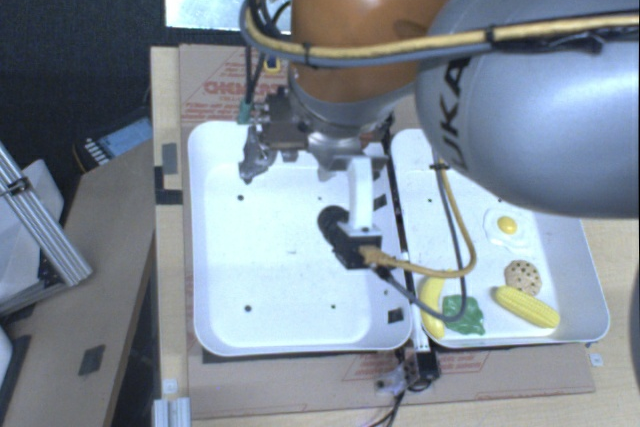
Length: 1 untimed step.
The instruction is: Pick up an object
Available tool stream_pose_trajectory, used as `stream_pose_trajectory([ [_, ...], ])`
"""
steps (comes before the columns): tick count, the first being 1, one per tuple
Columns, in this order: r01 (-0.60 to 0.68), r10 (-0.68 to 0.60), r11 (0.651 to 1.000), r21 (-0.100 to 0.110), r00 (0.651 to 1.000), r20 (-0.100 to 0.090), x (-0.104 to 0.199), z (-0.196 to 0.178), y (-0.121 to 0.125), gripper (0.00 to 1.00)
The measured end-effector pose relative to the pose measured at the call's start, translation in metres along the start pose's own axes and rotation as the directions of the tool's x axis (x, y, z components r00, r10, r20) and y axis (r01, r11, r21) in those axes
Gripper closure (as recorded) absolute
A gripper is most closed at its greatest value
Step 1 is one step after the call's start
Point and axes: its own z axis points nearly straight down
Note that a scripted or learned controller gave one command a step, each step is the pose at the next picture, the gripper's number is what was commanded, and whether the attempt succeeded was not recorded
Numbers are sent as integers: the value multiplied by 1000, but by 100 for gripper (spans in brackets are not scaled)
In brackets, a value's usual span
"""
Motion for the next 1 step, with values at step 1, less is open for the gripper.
stream_pose_trajectory([
  [1,1,-1,1000,-4,1000,-2,1,-89,-36,0],
])
